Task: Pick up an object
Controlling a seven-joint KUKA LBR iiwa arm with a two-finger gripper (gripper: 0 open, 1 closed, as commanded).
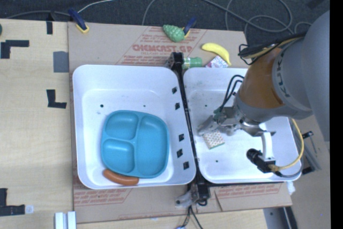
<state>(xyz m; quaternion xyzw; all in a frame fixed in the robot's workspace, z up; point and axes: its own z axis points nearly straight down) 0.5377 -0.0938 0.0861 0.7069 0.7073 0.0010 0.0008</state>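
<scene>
My gripper reaches down into the right bin near its left side, fingers pointing left. Just below the fingertips a small checkered waffle-like piece lies on the bin floor. In the left bin sits a blue divided plate, and an orange-brown sausage lies by its lower left edge. The grey arm with its orange band covers the right part of the right bin.
Behind the bins, on the cardboard, lie a yellow banana, a green toy, a green-capped item and a small pink packet. Cables loop across the dark floor at the back. A black divider separates the bins.
</scene>
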